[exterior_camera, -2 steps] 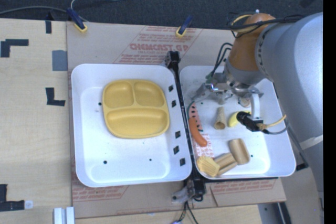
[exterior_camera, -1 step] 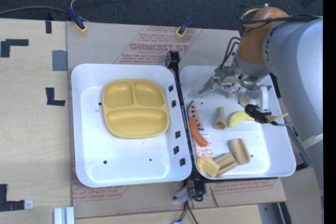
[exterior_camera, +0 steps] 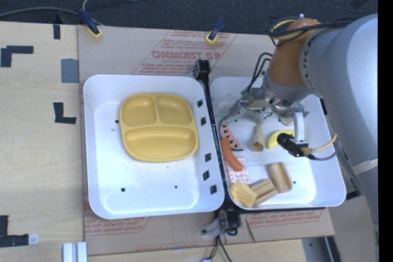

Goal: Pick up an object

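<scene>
Peg [exterior_camera: 257,138], pale wood with a rounded lower end, is the likely target. It lies in the right bin [exterior_camera: 322,190], upper middle, pointing roughly toward the gripper [exterior_camera: 263,108] just above it. Peg's top end runs up under the gripper body; contact or not, can't tell. Gripper state: can't tell from this angle either, since the wrist hides it. No grasp confirmed.

Near neighbours: melon slice [exterior_camera: 225,132] to the left of the peg, apart from it. Orange stick [exterior_camera: 233,156] sits just below the slice along the bin's left wall. Two wood blocks [exterior_camera: 276,180] are lower in the bin, near each other, with a ridged yellow piece [exterior_camera: 242,194] touching the lower one. All are well clear of the peg.

Left bin [exterior_camera: 104,150] holds a yellow divided plate [exterior_camera: 158,126], not relevant here.

Step in hand, judged: closing in on the peg, task early, nothing lifted.

To do it well:
- centre over the peg's middle, not its rounded tip
- close across its narrow width, so turn the wrist square to its long axis
- go low enough to catch it near the bin floor
- lift straight up

Risks: a round peg may roll or squirt out on closing. A grip near the end may let it tilt and drop.
</scene>
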`<state>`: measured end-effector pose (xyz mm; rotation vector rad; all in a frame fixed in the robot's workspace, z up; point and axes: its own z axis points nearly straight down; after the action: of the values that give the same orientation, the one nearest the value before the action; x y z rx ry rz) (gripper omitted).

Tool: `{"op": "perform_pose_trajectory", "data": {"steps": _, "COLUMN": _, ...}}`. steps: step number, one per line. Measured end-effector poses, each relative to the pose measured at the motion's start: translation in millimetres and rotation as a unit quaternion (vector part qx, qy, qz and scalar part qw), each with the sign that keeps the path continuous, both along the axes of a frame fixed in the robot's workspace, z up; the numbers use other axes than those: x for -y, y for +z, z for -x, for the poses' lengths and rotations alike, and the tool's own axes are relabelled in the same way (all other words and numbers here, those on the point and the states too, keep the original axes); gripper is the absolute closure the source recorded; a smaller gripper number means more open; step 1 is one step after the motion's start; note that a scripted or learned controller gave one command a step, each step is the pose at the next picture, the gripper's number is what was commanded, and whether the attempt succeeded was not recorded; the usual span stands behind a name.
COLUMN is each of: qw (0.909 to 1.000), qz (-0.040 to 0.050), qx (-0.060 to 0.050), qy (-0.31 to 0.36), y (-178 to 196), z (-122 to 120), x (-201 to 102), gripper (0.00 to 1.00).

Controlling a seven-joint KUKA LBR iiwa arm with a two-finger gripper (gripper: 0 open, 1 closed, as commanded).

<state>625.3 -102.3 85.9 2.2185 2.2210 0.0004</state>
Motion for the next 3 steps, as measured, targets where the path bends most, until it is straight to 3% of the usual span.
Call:
{"op": "perform_pose_trajectory", "data": {"steps": 1, "qw": 1.0, "qz": 0.0, "qx": 0.001, "qy": 0.001, "y": 0, "z": -44, "x": 19, "gripper": 0.0}}
{"op": "perform_pose_trajectory", "data": {"steps": 2, "qw": 1.0, "qz": 0.0, "qx": -0.001, "qy": 0.0, "y": 0, "z": -13, "x": -8, "gripper": 0.0}}
{"op": "perform_pose_trajectory", "data": {"steps": 3, "qw": 1.0, "qz": 0.0002, "qx": 0.001, "qy": 0.0, "y": 0, "z": 15, "x": 0, "gripper": 0.0}}
